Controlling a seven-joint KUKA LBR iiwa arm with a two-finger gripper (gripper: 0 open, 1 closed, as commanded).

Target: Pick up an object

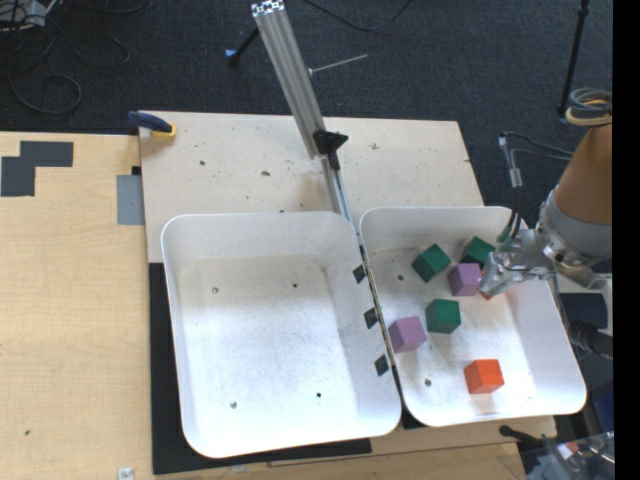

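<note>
The gripper (497, 276) hangs low over the right bin (560, 368), near its far right corner, just beside a purple cube (464, 279); whether its fingers are parted or closed I cannot tell. Something reddish seems to sit at the tips. An orange cube (484, 376) rests by the near edge.

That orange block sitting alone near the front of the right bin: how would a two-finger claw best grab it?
From straight above, closing on two opposite flat sides. The orange block is a small cube resting flat on the right bin floor, apart from the other blocks and clear of the walls, so fingers probably fit down either side. The gripper is farther back now.
</note>
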